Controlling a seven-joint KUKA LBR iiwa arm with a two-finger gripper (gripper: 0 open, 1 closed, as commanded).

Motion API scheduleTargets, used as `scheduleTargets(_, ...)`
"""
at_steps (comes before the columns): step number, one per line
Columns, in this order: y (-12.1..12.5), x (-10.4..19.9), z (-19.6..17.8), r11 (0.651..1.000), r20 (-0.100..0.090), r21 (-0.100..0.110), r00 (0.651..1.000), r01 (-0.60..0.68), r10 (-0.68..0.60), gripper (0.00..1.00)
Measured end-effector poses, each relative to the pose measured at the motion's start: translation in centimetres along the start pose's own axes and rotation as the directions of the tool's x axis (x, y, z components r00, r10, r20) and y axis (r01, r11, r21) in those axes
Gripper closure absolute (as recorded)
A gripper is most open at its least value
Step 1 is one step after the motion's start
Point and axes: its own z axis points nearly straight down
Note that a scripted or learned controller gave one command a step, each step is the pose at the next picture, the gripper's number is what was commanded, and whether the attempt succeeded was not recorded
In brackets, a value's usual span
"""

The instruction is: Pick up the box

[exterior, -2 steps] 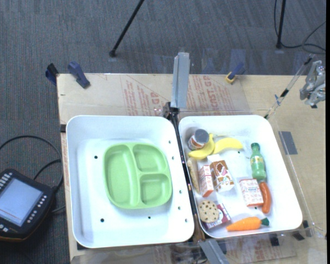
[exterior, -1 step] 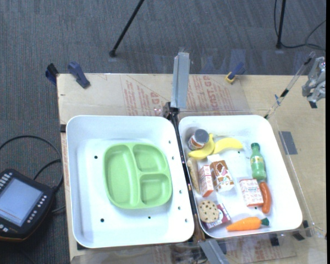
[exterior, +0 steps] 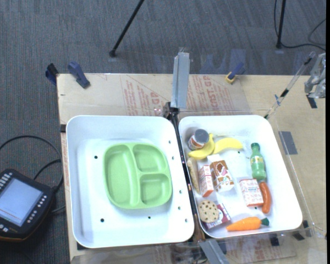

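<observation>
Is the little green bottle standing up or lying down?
Lying down. The green bottle rests flat on the floor of the right bin, its cap pointing toward the bin's far wall, beside the small cartons.

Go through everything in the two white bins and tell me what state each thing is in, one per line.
Green sectioned plate: flat, right way up, in left white bin.
Small red-and-white box: lying flat, right white bin.
Green bottle: lying on its side.
Yellow banana: lying against a can.
Brown can: upright.
Orange carrot: lying by the near wall.
Round cookie: flat.
</observation>
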Motion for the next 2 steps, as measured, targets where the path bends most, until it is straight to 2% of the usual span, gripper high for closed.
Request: scheduleTargets(2,-0.3,-0.2,-2.0,1.000,0.014,0.001,1.000,-0.011,0.011,1.00)
